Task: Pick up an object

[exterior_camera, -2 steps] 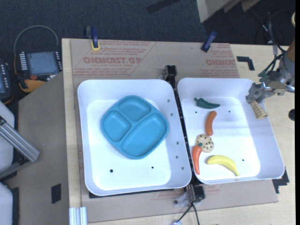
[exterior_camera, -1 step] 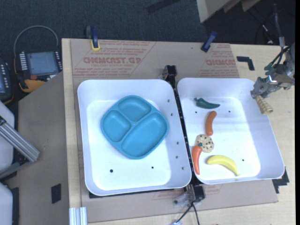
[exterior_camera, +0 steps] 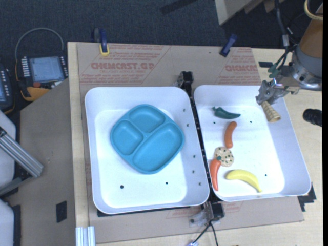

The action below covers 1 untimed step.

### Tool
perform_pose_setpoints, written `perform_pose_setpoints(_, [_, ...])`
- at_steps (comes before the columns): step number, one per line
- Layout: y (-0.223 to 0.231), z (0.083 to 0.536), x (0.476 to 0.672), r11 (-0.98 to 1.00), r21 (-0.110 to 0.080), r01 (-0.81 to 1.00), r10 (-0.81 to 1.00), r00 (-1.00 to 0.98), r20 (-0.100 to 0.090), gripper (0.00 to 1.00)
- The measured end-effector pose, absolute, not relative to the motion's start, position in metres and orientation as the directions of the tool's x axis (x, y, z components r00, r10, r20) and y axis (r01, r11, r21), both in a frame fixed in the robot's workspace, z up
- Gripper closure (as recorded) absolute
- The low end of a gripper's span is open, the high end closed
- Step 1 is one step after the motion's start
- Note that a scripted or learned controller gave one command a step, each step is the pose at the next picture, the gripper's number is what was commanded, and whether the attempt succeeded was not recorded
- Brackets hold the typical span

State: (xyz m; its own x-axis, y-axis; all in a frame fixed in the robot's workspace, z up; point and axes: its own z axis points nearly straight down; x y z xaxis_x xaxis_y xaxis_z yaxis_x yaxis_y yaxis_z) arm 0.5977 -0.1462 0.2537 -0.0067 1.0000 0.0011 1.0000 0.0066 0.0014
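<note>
A blue plate sits in the left bin. The right bin holds a carrot, cookie, sausage, green pepper and banana. My gripper pinches a tan cork at its far right corner.

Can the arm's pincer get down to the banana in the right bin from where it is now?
Probably yes: the banana lies apart from the cookie and carrot, open from above, and the pincer hangs over the same bin.

Even overhead light makes both white bins bright, nearly washed out; shadows stay soft, and the picture is slightly blurry throughout.
</note>
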Motion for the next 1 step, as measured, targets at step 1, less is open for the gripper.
perform_pose_setpoints(1, [-0.1011, 0.2535, 0.6052, 0.006, 0.0, 1.0, 1.0, -0.006, 0.002, 1.0])
